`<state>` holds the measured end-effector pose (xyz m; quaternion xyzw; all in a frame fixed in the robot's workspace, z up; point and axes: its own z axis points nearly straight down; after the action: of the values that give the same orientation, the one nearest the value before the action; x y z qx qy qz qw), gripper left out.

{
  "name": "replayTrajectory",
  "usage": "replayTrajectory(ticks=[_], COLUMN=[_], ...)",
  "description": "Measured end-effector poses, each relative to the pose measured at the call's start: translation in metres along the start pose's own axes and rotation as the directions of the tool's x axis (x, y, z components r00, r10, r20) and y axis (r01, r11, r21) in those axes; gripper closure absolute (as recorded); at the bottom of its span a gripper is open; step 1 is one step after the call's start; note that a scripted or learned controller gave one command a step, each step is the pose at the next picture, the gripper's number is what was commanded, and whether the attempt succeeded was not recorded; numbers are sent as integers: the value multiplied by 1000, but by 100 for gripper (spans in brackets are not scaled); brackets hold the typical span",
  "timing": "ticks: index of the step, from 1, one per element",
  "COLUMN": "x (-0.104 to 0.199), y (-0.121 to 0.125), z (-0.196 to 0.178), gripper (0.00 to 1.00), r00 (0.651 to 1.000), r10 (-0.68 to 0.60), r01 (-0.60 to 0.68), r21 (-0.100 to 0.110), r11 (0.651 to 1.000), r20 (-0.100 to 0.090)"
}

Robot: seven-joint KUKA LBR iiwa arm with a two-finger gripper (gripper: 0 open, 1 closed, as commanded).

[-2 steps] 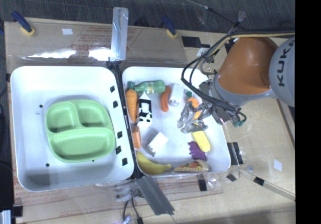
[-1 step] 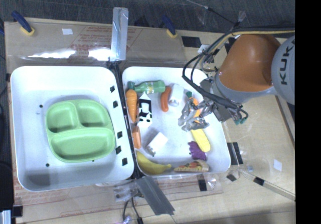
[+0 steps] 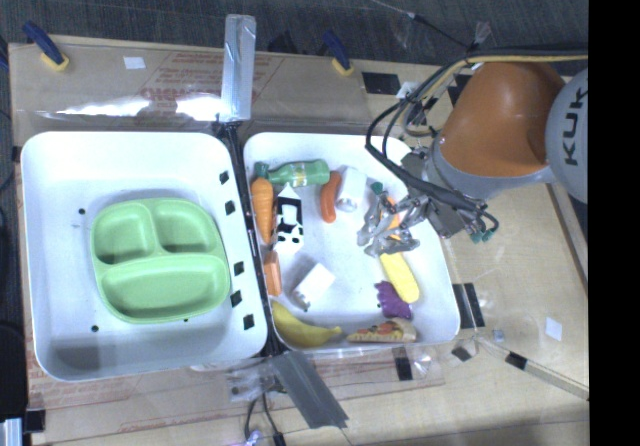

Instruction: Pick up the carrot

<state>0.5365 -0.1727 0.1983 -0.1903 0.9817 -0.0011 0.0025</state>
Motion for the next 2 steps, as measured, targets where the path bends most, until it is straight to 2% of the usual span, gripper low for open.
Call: replayTrajectory(ticks=[1,2], x=[-3,40], y=[0,2], z=[-11,15], gripper=[100,100], r00=[1000,970], r10=[-6,-244], r01=[6,244], r21=[3,-5], r11=[1000,970], r20=[3,-4])
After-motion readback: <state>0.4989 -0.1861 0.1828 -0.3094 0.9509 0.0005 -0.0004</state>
